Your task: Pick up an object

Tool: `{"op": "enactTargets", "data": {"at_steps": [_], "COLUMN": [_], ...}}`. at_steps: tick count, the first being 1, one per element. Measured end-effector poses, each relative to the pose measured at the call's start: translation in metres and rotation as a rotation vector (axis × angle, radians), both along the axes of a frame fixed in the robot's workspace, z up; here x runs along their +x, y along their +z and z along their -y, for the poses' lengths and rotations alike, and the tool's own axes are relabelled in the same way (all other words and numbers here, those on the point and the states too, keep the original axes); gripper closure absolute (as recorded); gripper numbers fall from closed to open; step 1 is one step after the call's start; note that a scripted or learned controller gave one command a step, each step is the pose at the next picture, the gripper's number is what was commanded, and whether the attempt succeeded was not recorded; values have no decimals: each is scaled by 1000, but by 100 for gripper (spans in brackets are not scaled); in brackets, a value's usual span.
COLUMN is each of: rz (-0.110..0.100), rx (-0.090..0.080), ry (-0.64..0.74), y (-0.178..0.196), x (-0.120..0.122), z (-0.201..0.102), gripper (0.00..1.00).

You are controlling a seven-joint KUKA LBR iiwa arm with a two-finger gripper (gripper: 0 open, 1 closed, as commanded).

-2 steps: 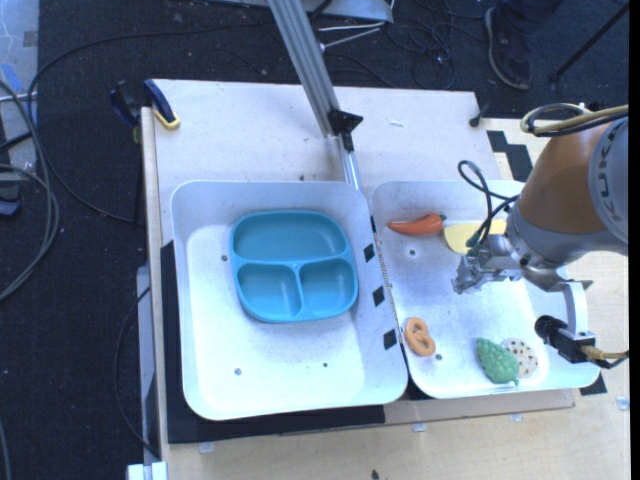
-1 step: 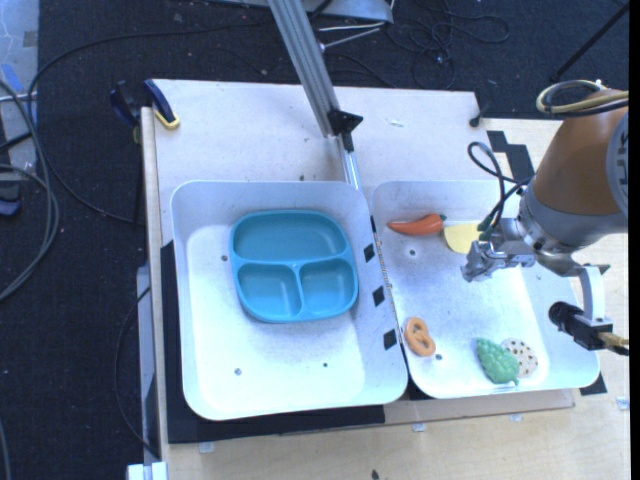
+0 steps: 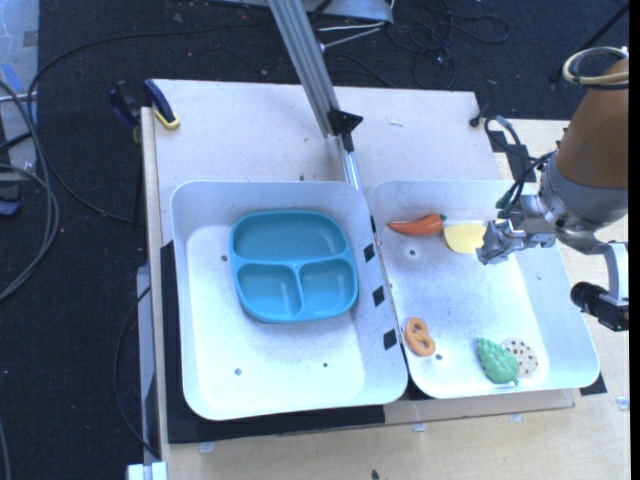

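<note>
1. We saw the gripper (image 3: 493, 247) low near the right bin's (image 3: 560, 313) far edge, touching a yellow object (image 3: 463, 237); its grasp state we couldn't tell.
2. An orange carrot (image 3: 417, 225) lay just beside.

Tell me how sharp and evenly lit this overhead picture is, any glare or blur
Camera view: soft even light, faint shadows under the blue tray; white bins bright, nearly washed out; small toys like the orange carrot slightly soft; end effector a bit blurred.
</note>
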State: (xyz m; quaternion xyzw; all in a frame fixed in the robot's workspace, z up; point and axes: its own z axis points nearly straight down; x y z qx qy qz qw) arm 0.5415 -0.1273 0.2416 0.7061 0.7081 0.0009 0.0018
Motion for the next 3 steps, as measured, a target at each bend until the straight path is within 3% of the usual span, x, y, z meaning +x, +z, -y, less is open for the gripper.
{"op": "enactTargets", "data": {"at_steps": [3], "rz": [-6], "rx": [1], "ry": [2], "y": [-12], "x": [-14], "z": [-145], "gripper": [100]}}
